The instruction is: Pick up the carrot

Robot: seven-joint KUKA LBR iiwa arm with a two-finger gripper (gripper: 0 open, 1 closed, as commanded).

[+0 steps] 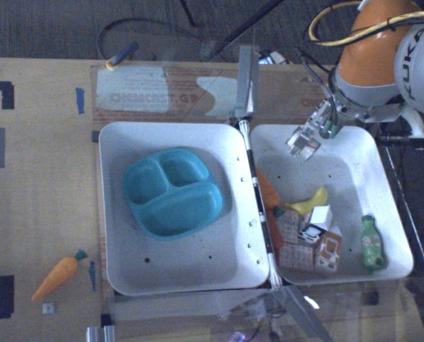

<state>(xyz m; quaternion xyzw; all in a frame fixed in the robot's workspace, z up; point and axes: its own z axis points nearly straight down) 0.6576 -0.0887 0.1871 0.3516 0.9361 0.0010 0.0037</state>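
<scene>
An orange carrot (55,278) with a green top lies on the bare bench, outside the bins, near the left bin's front left corner. A second long orange piece (267,191), carrot-like, lies against the left wall of the right bin (354,164). My gripper (303,144) hangs over the back left part of the right bin, open, with nothing between its fingers. It is up and to the right of the orange piece and far from the carrot on the bench.
A blue divided plate (172,191) sits in the left bin (126,137). At the front of the right bin lie a yellow banana (310,201), small printed boxes (311,241) and a green bottle (370,242).
</scene>
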